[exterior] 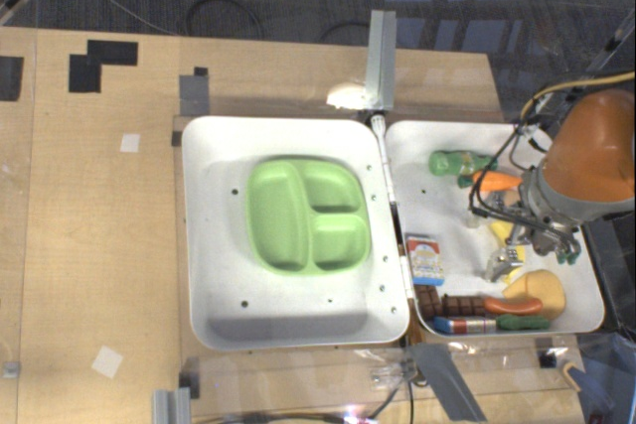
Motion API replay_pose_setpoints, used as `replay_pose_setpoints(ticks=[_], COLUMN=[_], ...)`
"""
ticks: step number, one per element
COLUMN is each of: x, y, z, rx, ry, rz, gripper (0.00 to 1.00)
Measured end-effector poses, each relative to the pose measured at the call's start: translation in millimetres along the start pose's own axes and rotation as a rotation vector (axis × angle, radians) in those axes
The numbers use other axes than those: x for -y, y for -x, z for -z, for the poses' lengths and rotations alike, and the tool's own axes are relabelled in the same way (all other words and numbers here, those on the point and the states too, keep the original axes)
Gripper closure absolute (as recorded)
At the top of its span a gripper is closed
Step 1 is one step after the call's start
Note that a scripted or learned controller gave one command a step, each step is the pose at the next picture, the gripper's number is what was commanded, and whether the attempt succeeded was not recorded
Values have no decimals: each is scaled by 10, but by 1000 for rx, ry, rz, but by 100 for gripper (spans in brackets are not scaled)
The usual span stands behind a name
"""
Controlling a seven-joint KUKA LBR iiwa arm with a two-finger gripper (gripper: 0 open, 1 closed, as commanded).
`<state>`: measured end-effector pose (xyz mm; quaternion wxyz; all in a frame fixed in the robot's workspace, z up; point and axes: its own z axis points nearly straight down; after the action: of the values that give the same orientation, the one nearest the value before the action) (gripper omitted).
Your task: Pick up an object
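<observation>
My gripper (505,261) hangs low inside the right bin (592,309), under the grey wrist and its orange band (596,150). It is just above and left of a tan rounded object (539,290). A yellow piece (500,231) lies right beside the wrist, partly hidden by it. A green bottle (455,163) and an orange item (491,181) lie at the far side of the bin. A small red, white and blue box (424,259) sits to the gripper's left. A brown chocolate bar (455,304) and a red and blue marker (469,324) lie along the near wall.
The left bin (204,213) holds a green divided plate (308,214). A green and red item (517,307) lies by the tan object. Black cables loop around the wrist. A metal post (381,60) stands behind the seam between the bins.
</observation>
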<state>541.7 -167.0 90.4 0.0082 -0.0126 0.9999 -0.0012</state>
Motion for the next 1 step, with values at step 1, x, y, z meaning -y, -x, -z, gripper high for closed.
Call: replay_pose_setpoints(ticks=[1], x=[-8], y=[64], z=[151], rx=[19], ry=[-5], rz=[7], gripper=[100])
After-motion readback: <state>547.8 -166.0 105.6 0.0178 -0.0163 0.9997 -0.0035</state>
